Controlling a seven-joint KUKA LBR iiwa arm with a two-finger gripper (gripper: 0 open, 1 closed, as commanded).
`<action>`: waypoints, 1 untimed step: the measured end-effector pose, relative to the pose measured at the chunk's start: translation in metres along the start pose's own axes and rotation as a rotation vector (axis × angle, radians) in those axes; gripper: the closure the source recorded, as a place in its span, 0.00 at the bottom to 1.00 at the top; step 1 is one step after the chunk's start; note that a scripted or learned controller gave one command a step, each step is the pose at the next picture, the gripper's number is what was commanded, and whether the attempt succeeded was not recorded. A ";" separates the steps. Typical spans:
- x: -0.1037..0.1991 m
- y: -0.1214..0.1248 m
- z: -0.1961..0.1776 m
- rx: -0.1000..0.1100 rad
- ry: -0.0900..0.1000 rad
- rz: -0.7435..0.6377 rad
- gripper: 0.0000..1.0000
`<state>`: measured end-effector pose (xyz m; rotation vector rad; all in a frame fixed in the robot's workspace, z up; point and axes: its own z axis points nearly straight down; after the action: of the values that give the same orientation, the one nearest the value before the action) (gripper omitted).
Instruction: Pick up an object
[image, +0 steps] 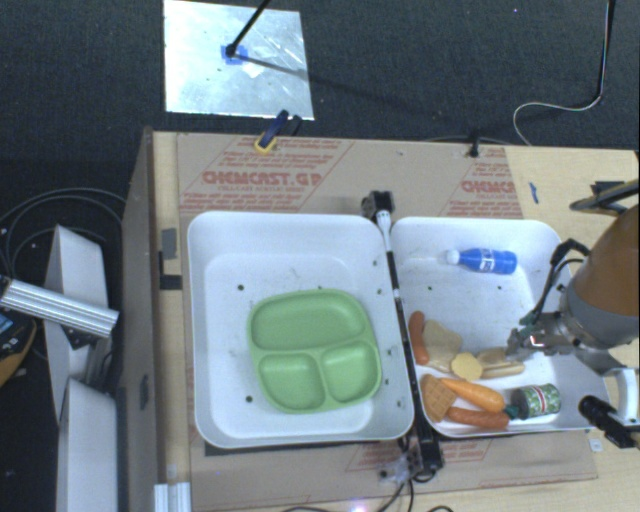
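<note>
A dark floor surrounds the bench (330, 170), whose top is brown board printed with red lettering; a silvery sheet (238, 58) lies on the floor beyond it and black cables (60, 215) loop at the far left. Two white bins sit side by side, their inner rims touching. The left bin (215, 260) holds one green divided plate (313, 348) with three compartments, set toward the near right, leaving bare white floor along the far and left walls. The right bin (470, 235) holds one blue bottle (483, 261) lying on its side near the far wall, well apart from a cluster by the near wall: two reddish sausages (417, 338), one orange carrot (472, 393), one pale round slice (466, 366), one waffle-like piece (437, 396) and one small can (535, 401) with a green and red label. The middle of that bin is bare. The gripper (522, 345) hangs low at the cluster's right edge, just beside a tan stick-shaped piece (500, 365); whether its fingers are spread or closed cannot be told
</note>
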<state>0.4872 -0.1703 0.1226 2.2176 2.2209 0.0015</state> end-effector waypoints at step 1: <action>0.010 0.000 -0.026 0.000 0.001 -0.003 1.00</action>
<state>0.4874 -0.1600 0.1481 2.2151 2.2241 0.0024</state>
